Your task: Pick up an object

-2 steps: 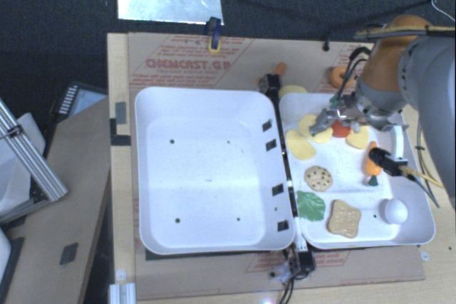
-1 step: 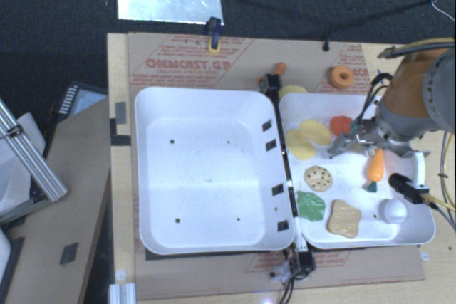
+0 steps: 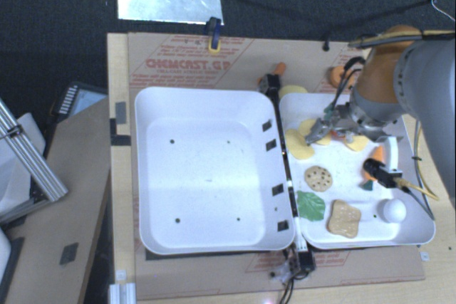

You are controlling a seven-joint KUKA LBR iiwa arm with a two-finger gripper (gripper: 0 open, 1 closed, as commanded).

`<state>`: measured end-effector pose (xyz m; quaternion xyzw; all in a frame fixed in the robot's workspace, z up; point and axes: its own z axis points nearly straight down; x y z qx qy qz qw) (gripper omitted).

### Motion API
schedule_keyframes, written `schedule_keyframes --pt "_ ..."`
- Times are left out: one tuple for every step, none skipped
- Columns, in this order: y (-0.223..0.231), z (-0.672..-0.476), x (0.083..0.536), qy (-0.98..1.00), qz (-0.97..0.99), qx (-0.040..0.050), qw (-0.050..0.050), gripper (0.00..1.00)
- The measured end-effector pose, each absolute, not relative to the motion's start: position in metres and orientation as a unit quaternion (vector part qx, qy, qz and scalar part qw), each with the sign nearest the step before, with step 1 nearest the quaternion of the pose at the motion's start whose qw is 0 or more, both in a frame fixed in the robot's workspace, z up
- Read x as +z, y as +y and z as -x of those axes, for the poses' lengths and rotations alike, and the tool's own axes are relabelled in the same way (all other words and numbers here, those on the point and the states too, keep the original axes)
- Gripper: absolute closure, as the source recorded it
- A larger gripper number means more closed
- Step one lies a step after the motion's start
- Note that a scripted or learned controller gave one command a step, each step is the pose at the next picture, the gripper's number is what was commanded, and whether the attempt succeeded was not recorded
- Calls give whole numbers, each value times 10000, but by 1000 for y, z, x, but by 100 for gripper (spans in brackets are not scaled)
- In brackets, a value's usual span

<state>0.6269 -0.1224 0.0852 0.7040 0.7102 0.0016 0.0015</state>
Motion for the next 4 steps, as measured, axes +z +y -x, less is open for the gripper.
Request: schedule_keyframes --pt "-134 -666 90 7059 -7082 -97 -109 0" --pt "-80 -670 101 7098 -7044 13 11 0" --pt "-82 -671 112 7097 -7045 19 25 100" --pt "-14 -671 236 7110 -7032 57 43 100"
